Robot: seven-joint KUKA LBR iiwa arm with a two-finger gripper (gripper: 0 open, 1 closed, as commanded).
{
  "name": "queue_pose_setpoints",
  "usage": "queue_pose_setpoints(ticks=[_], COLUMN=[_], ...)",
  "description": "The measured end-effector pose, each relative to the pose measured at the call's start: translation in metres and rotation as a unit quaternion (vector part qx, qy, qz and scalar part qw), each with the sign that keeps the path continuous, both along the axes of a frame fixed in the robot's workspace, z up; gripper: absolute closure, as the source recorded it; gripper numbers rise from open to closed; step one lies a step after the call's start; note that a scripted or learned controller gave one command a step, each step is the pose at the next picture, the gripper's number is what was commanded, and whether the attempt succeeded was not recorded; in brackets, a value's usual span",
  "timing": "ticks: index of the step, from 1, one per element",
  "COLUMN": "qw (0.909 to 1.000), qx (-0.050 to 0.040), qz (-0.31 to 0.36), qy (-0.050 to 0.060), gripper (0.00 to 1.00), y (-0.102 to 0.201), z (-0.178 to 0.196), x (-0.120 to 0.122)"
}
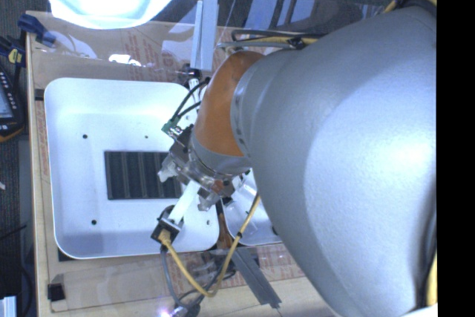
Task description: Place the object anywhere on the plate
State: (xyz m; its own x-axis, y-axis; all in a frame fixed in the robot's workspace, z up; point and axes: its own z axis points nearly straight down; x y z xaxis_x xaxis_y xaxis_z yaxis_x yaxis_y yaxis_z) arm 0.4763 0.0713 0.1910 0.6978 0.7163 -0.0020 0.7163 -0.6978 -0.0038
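Note:
A dark ribbed rectangular plate [137,174] lies flat in the middle of the left white bin [74,122]. My gripper [194,178] hangs below the orange wrist band, over the plate's right end and the bin's right wall. The big grey arm hides whatever lies under and to the right of it.
A corner of the right bin [249,223] peeks out under the arm, which covers the rest of it. Clear panels and a metal post [204,30] stand behind the bins. The wooden bench edge [111,282] runs along the front.

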Motion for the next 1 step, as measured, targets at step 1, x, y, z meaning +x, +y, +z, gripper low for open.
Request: queue_pose_setpoints(ticks=[1], qw=[0.9916], qx=[0.0005], qz=[0.130], qy=[-0.001], gripper=[1.00], y=[0.0839], z=[0.0178], x=[0.0250])
